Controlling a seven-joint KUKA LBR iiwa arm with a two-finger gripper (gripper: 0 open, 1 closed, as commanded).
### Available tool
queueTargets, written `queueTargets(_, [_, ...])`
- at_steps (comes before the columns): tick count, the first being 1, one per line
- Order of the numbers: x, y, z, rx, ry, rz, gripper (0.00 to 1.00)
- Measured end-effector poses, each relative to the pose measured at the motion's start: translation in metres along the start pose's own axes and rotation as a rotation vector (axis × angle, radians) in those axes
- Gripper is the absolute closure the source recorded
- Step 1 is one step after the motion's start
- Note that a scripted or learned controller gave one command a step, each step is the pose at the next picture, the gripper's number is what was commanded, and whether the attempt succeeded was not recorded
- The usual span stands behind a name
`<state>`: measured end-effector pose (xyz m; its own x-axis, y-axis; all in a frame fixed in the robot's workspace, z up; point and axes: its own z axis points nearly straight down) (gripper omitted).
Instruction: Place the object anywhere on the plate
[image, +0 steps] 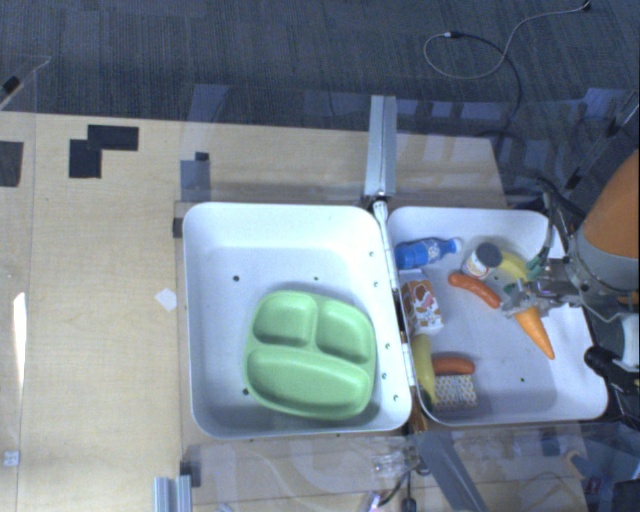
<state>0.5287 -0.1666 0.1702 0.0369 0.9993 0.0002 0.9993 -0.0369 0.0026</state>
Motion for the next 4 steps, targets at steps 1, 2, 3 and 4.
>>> queueTargets(1, [0.006,0.025,0.082,-0.003,-0.001,-0.238,1.0])
queueTargets(2, [0.067,-0.036,0.01,0.001,0.0,-0.206,1.0])
queueTargets(3, [0.081,-0.025,-0.021,0.001,0.0,-0.27,1.0])
queueTargets(4, [0.138,-0.021,-0.013,0.001,0.0,-0.502,1.0])
